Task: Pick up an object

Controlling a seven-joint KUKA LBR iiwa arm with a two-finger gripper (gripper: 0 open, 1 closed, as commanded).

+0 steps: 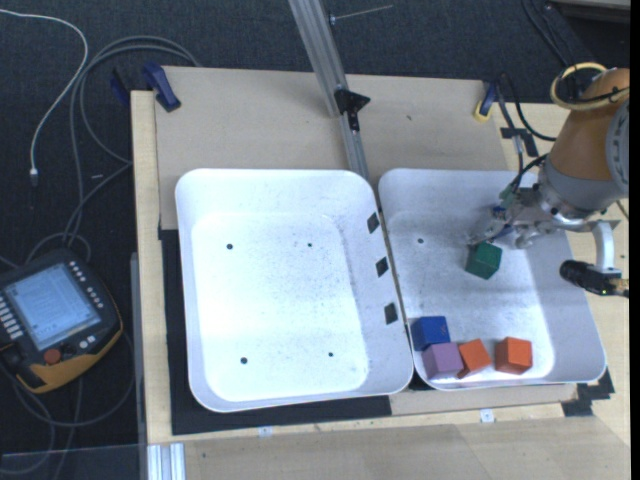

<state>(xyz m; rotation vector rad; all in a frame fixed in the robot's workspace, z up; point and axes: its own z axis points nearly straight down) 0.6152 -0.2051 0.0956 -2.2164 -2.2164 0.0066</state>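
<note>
The grey KUKA arm with its orange band [585, 143] reaches in from the right over the right-hand shallow white plastic bin [570, 318]. Its two-finger gripper [503, 230] hangs above the far-middle part of that bin, tilted toward the left and near side. Just beyond the fingertips, to their near-left, sits a small dark green cube [483, 261], turned at an angle and seeming to rest on the bin floor. The cube touches or almost touches the tips, but whether it lies between them cannot be made out, nor whether the jaws are open or closed.

Along the near wall of the same bin lie four more small blocks in a loose row: a blue cube [431, 330] farthest left and a little farther back, a pale purple cube [441, 359] just in front of it, then an orange cube [474, 356] touching the purple one, and another orange cube [513, 354] just to the right, slightly apart.

The left-hand shallow white plastic bin [200, 268] lies beside the right one, their edges meeting. Off the bench to the left lies a handheld control pendant with a screen [55, 318].
</note>
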